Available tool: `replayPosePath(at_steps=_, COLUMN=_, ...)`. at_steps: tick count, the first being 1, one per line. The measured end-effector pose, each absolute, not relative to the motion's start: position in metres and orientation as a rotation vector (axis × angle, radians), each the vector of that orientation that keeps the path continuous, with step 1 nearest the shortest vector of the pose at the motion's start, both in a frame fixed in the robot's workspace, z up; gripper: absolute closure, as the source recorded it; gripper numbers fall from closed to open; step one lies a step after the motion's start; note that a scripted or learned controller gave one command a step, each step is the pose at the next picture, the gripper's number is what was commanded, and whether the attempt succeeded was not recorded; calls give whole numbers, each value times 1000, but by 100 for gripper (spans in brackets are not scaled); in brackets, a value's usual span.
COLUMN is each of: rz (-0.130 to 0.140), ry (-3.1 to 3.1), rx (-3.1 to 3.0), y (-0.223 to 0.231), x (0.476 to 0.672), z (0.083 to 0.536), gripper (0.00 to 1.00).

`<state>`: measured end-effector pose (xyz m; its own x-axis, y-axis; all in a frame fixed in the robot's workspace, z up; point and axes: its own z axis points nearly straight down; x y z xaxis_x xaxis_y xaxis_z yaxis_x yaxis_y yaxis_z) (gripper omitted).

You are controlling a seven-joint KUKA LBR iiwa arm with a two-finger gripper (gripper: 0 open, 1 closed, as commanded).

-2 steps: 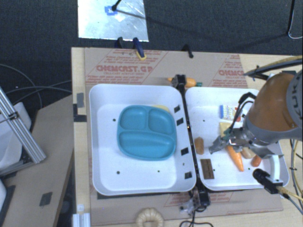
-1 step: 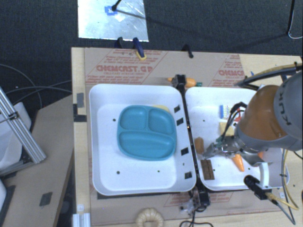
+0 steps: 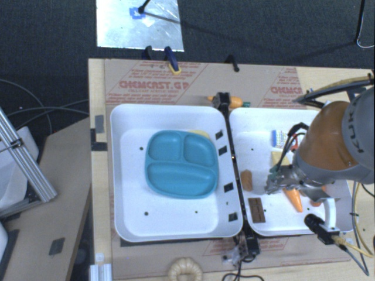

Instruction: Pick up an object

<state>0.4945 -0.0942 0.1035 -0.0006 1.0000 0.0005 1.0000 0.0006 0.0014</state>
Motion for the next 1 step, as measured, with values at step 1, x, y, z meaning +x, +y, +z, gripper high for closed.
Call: replayPosePath(at_steps=1, rz=5, ry=2223, rx=2214, y=-91, x=489, z=164, gripper=100)
